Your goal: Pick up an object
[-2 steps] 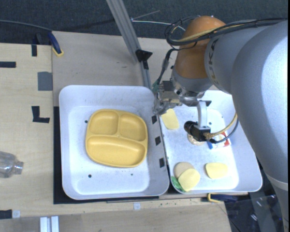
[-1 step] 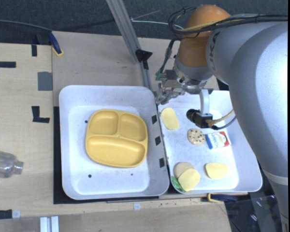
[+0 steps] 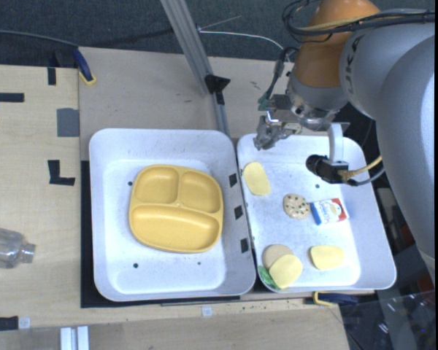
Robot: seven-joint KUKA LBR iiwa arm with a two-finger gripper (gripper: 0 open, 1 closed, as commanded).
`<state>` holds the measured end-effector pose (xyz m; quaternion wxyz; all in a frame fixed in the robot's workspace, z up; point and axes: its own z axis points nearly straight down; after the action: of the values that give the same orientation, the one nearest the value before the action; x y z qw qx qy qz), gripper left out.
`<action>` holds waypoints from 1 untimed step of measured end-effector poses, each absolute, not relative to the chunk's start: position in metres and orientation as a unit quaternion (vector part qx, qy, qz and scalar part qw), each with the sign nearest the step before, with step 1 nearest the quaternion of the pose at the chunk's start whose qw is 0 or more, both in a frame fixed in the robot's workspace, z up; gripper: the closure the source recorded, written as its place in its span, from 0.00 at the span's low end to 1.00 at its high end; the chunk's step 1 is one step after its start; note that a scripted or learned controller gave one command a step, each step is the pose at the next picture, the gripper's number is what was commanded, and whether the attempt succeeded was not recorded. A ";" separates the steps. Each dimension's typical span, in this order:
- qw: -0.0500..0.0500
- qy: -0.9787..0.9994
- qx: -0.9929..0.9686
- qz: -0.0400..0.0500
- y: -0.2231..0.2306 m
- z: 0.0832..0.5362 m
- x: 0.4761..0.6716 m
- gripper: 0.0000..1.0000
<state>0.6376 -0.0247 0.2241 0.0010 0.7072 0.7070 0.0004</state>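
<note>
My gripper [image 3: 269,138] hangs over the far left corner of the right bin [image 3: 372,265], just above its back rim, with nothing visibly between its fingers. Below it, close to the bin's left wall, lies a pale yellow oval piece [image 3: 256,179]. Further in lie a chocolate-chip cookie [image 3: 296,207], a small red, white and blue carton [image 3: 328,211], a yellow piece [image 3: 327,257], and at the front a tan round piece [image 3: 276,254] with a yellow-green one [image 3: 285,270] leaning on it.
The left bin [image 3: 106,195] holds a yellow divided plate [image 3: 177,208]. A metal pole [image 3: 190,42] slants down to the bins' shared back corner. A clear plastic bottle [image 3: 6,247] lies on the bench at far left. The arm's bulk covers the upper right.
</note>
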 end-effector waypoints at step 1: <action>-0.004 0.707 0.707 -0.004 -0.003 0.186 0.563 1.00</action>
<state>0.5632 -0.0027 0.1859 -0.0038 0.7069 0.7073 -0.0035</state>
